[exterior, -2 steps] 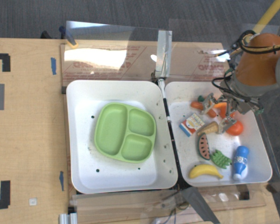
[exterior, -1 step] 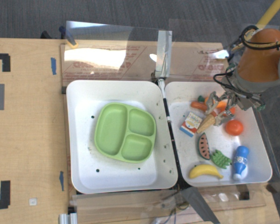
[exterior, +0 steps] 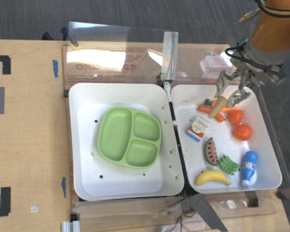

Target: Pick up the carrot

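Note:
The carrot [exterior: 204, 108] is orange with a green top and lies near the back of the right bin [exterior: 268, 144]. A tan wedge-shaped piece [exterior: 217, 107] lies across its middle, so the carrot's orange end shows again to the right of that piece. My gripper [exterior: 231, 91] hangs just above and to the right of the carrot, its two fingers spread open on either side of the tan piece's upper end. Nothing is visibly clamped between them.
A red tomato [exterior: 235, 116] and an orange ball [exterior: 242, 131] sit right of the carrot. Toward the front are a small carton [exterior: 198, 128], watermelon slice [exterior: 210, 152], green leafy toy [exterior: 228, 164], banana [exterior: 212, 178] and blue bottle [exterior: 250, 167]. The left bin [exterior: 82, 129] holds a green divided plate [exterior: 129, 137].

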